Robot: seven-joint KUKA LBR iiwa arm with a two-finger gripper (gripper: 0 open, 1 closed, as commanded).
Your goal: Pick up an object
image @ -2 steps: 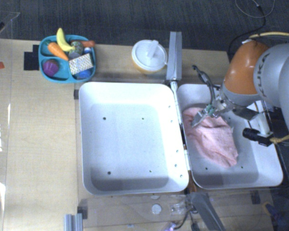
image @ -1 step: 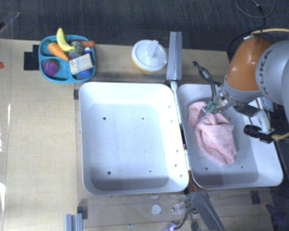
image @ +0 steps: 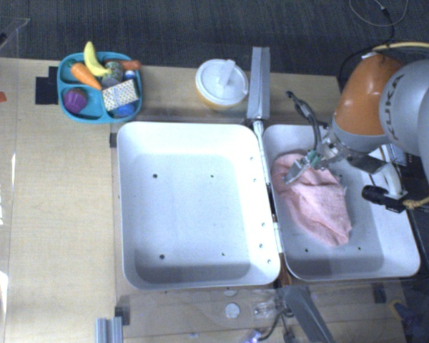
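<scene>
The arm (image: 386, 113), grey with an orange band, reaches in from the right and bends down over the right bin (image: 386, 256). Its claw (image: 302, 168) sits low at the far left part of that bin, right at the upper edge of a pink cloth (image: 318, 206). The fingers are close together and a small ridge of the pink fabric appears pinched up between their tips, though the view is too coarse to be sure how firm the hold is. The rest of the cloth lies crumpled on the bin floor, spreading from the claw toward the near right, and takes up the middle of the bin.

The left bin (image: 193, 206) stands just beside it, the two walls touching along the middle.

On the bench (image: 50, 213) at the far left rests a blue divided tray (image: 66, 111) holding a toy banana (image: 94, 60), a carrot (image: 84, 75), a purple piece (image: 75, 99) and a speckled sponge-like block (image: 121, 94). A white round lidded cup (image: 222, 82) stands beyond the far edge of the left bin, next to a grey upright bar (image: 259, 84).
</scene>
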